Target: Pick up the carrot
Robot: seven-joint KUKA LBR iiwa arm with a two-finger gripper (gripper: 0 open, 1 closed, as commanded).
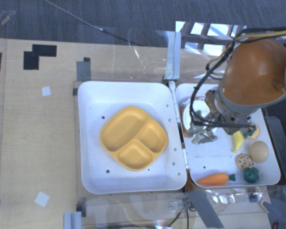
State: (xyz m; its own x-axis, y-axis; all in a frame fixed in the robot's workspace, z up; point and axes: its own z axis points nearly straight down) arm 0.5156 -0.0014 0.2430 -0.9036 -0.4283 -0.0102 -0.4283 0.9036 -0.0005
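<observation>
So, starting at the left bin (86,175): it just has a yellow divided plate (134,137) sitting roughly in the middle, turned at an angle, nothing on it. Probably the drop-off spot for food items, but that's my guess.

Moving over to the right bin (271,178), the gripper (204,136) hangs low over the inner part, close to the wall between the two bins. It's got nothing in it, and I honestly can't tell how far it's spread, since the arm's orange band (255,70) blocks a lot from above.

The carrot (213,179) lies flat along the near edge of the right bin, green end pointing right, apart from the gripper. So no pick yet; the gripper would need to come toward that near edge.

Crowded into the right side of that bin: a banana (237,140), a cookie (244,161), an egg-like thing (259,151) and a green veggie (251,174) at the near right corner, close to the carrot's tip, so a sloppy grab might bump it.
</observation>
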